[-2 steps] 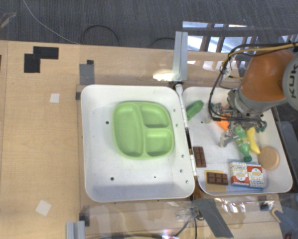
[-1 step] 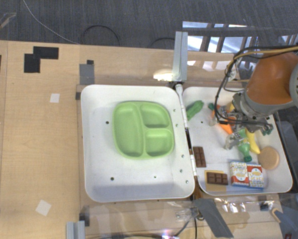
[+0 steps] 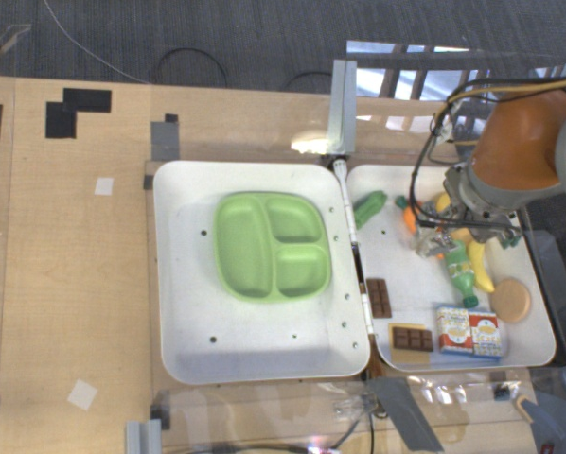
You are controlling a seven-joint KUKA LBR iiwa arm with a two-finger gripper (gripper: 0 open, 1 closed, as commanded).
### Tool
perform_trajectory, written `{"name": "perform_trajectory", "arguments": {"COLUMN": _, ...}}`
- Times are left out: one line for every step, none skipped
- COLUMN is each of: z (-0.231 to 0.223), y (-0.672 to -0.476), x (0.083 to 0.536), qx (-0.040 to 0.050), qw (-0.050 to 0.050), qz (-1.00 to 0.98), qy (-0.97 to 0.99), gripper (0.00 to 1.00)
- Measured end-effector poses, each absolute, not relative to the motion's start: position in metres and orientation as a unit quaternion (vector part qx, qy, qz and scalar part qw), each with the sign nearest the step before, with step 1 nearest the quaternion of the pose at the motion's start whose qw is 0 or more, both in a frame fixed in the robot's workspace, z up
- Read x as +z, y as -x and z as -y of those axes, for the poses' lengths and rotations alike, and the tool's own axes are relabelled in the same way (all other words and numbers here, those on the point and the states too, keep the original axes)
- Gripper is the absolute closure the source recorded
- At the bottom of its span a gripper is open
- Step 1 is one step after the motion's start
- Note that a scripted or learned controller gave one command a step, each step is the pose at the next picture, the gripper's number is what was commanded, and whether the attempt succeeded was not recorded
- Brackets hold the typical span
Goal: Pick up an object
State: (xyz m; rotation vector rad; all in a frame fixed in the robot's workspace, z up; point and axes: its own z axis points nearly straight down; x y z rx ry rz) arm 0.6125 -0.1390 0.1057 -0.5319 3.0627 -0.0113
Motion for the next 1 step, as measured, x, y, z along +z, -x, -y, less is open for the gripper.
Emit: {"name": "perform_trajectory", "arguments": {"z": 0.1389, "y": -0.6122, "x": 0.105, "qx": -0.0034, "qw": 0.016, "qz": -0.985, "qy": 0.171, "gripper": 0.0}}
